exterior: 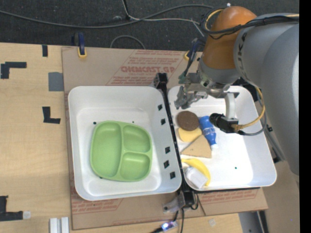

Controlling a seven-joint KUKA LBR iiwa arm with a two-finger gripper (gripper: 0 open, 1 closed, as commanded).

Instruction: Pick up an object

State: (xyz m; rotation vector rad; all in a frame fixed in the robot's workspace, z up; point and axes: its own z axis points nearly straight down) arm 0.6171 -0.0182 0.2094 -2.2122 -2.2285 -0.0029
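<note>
I see the gripper (190, 95) hanging over the far left part of the right bin (252, 176); I cannot tell how it is set, and I see nothing held in it; the toys lie just near of it, in a bunch by the bin's left wall; the brown round cookie (187, 121) is closest, right below the gripper; the blue tube (208, 130) lies to its right, its long side running far to near, leaning a bit right; the yellow wedges (195, 142) and the banana (200, 169) lie nearer still; the green plate (121, 151) sits in the left bin (77, 101).
</note>
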